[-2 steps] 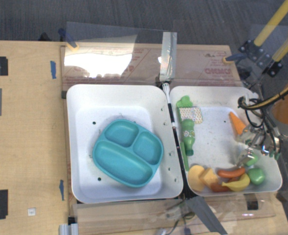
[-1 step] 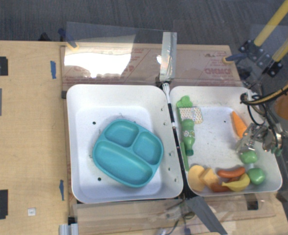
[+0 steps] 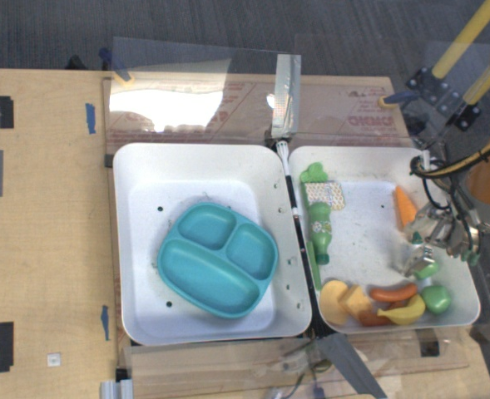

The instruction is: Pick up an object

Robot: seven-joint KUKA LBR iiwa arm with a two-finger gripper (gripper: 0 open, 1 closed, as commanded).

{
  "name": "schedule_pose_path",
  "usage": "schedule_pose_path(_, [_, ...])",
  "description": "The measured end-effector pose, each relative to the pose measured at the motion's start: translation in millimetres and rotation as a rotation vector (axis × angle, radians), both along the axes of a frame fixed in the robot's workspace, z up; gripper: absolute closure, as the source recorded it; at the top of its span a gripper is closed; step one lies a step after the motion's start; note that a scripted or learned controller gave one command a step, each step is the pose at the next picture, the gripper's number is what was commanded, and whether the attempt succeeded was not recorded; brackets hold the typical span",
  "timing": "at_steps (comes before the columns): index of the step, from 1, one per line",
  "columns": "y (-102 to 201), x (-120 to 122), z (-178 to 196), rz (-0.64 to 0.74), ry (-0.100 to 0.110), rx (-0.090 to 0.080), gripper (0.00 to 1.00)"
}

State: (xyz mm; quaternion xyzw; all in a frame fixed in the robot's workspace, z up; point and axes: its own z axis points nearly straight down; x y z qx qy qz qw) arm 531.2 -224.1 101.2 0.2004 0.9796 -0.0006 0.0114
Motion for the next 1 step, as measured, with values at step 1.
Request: schedule_pose_path(1, [0.0,6.1,-12.7,0.006,0.011,0.003,0.0])
